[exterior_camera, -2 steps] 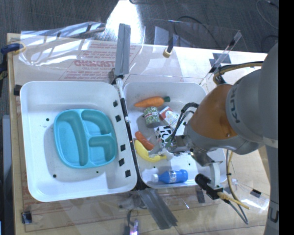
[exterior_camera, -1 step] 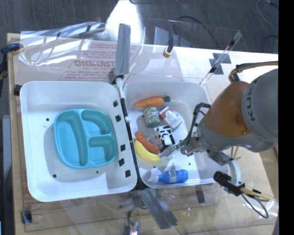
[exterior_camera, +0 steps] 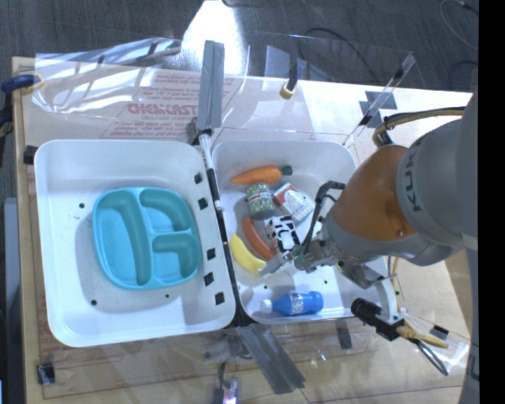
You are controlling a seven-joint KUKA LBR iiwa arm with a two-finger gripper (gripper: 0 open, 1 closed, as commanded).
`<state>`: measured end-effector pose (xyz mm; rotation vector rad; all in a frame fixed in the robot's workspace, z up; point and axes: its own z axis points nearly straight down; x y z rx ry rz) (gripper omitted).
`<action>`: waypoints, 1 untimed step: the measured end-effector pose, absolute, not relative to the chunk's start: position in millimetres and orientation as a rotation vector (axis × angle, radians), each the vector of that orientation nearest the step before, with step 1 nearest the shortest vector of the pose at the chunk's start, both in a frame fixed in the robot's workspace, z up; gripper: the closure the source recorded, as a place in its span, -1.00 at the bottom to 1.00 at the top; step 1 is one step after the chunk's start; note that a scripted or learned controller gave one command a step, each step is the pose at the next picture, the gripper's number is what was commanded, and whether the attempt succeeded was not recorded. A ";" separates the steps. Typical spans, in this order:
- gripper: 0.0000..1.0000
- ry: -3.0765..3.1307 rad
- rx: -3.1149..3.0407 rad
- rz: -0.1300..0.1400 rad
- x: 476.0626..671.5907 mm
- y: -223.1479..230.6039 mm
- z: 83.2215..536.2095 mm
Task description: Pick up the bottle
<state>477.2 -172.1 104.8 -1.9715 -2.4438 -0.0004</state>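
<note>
Looking down on the counter (exterior_camera: 84, 112), two shallow white bins sit side by side. The left bin (exterior_camera: 63, 192) carries a turquoise divided tray (exterior_camera: 147, 236), lying flat near the middle, three compartments showing. The right bin (exterior_camera: 341, 162) is the busy one.

At the near end of that right bin lies the bottle (exterior_camera: 295, 304), on its side, blue body with a white cap end pointing toward the divider, close to the bin's front wall. It lies apart from the cluster above it.

That cluster: a toy carrot (exterior_camera: 257, 175) at the far end, orange with a green top, lying crosswise. Just below it a small green-labelled can (exterior_camera: 258, 198), and beside that a red and white packet (exterior_camera: 292, 202). Lower down, a hot dog (exterior_camera: 255, 236) lies next to a yellow banana (exterior_camera: 245, 257) that hugs the divider side. A black-and-white patterned item (exterior_camera: 280, 228) sits between the hot dog and the arm.

The grey arm (exterior_camera: 438, 183) with its orange band comes in from the right, and the jaws (exterior_camera: 288, 259) are down in the right bin, just beside the banana and hot dog, above the bottle and not touching it. Whether they are apart or together, I cannot tell.
</note>
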 end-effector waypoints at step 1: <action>-1.00 -2.563 -1.811 -0.001 477.6 -172.7 92.9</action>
